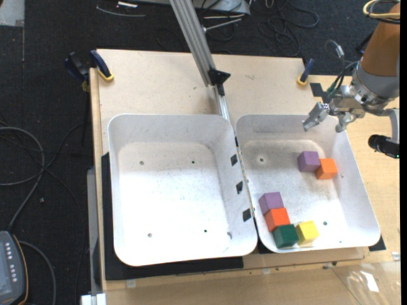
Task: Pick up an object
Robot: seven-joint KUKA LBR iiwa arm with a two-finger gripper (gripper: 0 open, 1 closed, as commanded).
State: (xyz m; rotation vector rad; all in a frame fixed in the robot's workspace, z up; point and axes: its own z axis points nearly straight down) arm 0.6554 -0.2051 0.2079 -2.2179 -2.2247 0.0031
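We see a tan desk (159, 84) on dark carpet (38, 170), two clamps (102, 65) at its back corners, a slanted metal rail (194, 33), loose cables (280, 18), and a pendant (9, 269) at lower left.

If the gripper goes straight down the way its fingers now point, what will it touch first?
Probably the bare floor or back wall of the right bin. The gripper, fingers spread, hangs over its far edge. The purple cube and orange cube lie nearer the camera, seemingly off that line; depth is unclear.
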